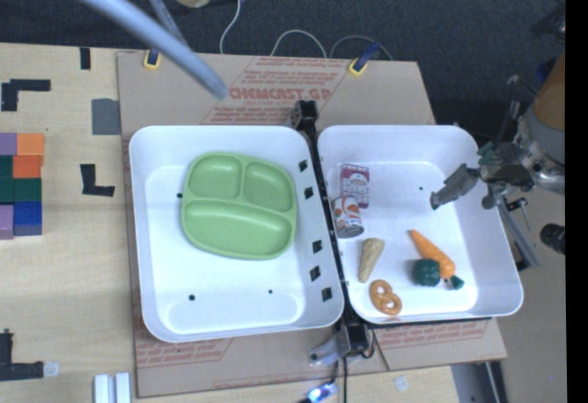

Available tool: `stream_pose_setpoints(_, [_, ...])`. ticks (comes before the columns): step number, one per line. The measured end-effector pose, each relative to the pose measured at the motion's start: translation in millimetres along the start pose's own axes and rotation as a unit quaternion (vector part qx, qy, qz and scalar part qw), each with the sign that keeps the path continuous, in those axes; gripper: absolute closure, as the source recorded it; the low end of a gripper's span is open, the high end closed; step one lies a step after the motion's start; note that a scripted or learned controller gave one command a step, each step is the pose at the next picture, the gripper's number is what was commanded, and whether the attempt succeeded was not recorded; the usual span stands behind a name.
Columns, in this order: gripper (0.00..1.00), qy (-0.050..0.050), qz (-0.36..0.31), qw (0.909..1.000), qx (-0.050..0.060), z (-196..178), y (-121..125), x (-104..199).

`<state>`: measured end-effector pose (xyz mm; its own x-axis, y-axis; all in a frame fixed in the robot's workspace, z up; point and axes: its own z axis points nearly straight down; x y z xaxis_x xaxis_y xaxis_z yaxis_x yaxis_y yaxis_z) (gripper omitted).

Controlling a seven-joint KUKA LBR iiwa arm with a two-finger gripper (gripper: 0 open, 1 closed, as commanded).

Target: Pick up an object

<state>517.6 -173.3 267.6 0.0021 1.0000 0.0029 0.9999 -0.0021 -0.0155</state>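
Two shallow white bins sit side by side on a cardboard sheet (276, 89) that covers the worktop (64, 300). The left bin (156, 300) holds a green divided plate (241, 206), lying flat toward its upper half.

The right bin (496, 291) carries the small objects. A small can (351, 199) with a red-and-white label lies against the bin's left wall, close to the divider. Just below it rests a pale cone-shaped piece (369, 259), and below that a small pretzel (386, 297) near the front rim. To the right of these, an orange toy carrot (432, 251) lies at a slant, its lower end touching a dark green lump (426, 274) — possibly a toy vegetable, too small to name.

The gripper (450, 190) comes in over the right rim of the right bin, near its upper right corner, with one grey finger (448, 187) pointing down and left over the bin floor. It stands apart from the carrot and well apart from the can. Nothing lies between the jaws; whether they are apart or together cannot be told from this angle.

Coloured blocks (20, 185) are stacked at the worktop's left edge.
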Motion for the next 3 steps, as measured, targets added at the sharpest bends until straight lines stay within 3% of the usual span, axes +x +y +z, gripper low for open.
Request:
stream_pose_setpoints(1, [0.00,-0.001,-0.002,1.0000,-0.005,-5,2,1])
stream_pose_setpoints(3, [0.00,0.000,-0.002,1.0000,-0.003,99,-1,-6])
